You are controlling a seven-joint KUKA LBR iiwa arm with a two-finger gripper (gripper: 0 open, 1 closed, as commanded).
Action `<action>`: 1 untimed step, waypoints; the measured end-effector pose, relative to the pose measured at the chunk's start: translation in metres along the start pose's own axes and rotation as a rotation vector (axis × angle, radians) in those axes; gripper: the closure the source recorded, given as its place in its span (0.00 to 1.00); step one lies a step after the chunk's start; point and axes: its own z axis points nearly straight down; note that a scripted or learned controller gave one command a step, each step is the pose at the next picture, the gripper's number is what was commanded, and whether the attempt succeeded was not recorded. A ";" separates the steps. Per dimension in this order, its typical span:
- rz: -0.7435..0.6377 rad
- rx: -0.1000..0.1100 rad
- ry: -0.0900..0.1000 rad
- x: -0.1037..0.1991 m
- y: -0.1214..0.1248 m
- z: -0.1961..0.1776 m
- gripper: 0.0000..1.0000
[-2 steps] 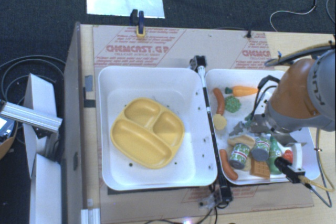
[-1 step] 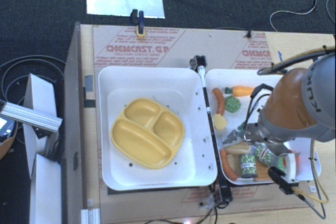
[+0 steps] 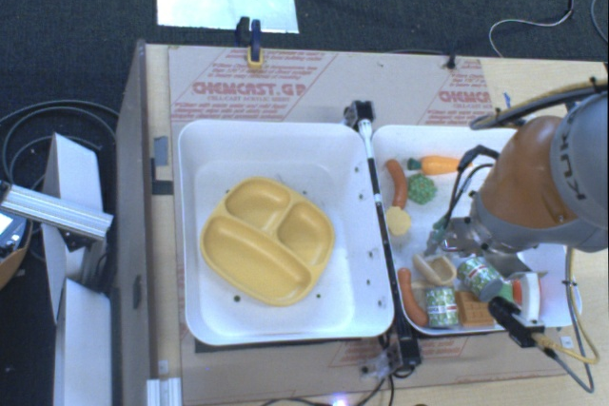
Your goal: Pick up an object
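Cans, two of them, lie at the near end of the right bin [image 3: 416, 323]: one can [image 3: 441, 306] with a green label stands by the near rim, and a second can [image 3: 479, 278] lies tilted just beyond it, right under the arm's wrist. Beside the first can sits a brown cracker-like block [image 3: 473, 309], and along the near left corner curves one sausage [image 3: 410, 295]. A tan shell-shaped piece [image 3: 435, 268] rests just above these. The gripper [image 3: 461, 241] hangs low over this cluster, close above the tilted can; whether its fingers are spread or closed cannot be told, as the arm [image 3: 533, 181] covers them.

Farther back in the same bin come one pale yellow round piece [image 3: 398, 222], one green broccoli [image 3: 422, 189], a second sausage [image 3: 398, 183] lying along the left wall, and one orange carrot [image 3: 438, 164] at the far end.

The left bin [image 3: 238, 138] holds a single yellow divided plate [image 3: 267, 240] with three compartments, sitting near its middle. Beyond both bins the bench is covered with printed cardboard [image 3: 285, 81], and one clamp [image 3: 252, 38] grips its far edge.
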 end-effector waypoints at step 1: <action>-0.002 0.021 -0.001 -0.031 0.050 -0.062 1.00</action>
